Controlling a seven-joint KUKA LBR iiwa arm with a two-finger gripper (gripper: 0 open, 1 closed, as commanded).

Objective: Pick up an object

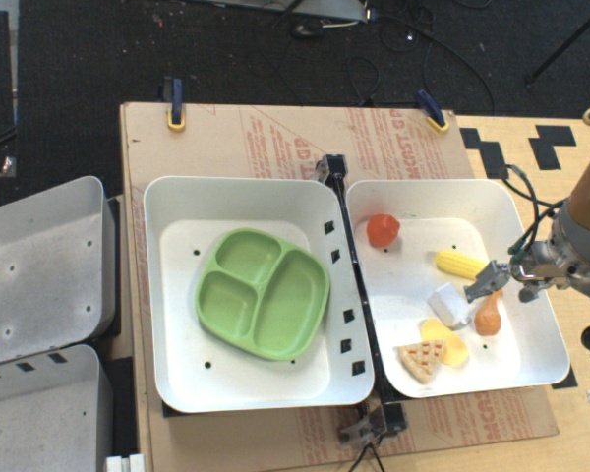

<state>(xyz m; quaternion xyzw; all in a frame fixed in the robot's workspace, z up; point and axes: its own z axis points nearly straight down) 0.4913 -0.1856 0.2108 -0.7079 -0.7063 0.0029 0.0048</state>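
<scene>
Claw (494, 281) at 3 o'clock of right bin (546, 357), low, grip state cannot be told | nothing seen held | orange drumstick (488, 317) just beneath, corn (461, 263) at 10 o'clock | green plate (264, 292) in left bin | pick not yet done.

We see the right bin (403, 200) crowded along its right and lower part: corn cob (460, 263), white block (448, 308), orange piece (488, 317), yellow pieces (443, 344) and waffle wedge (420, 362) sit close together. A red tomato (382, 230) stands apart, leaving open floor at the bin's left-centre. The green divided plate (263, 292) takes up most of the left bin (177, 214).
</scene>
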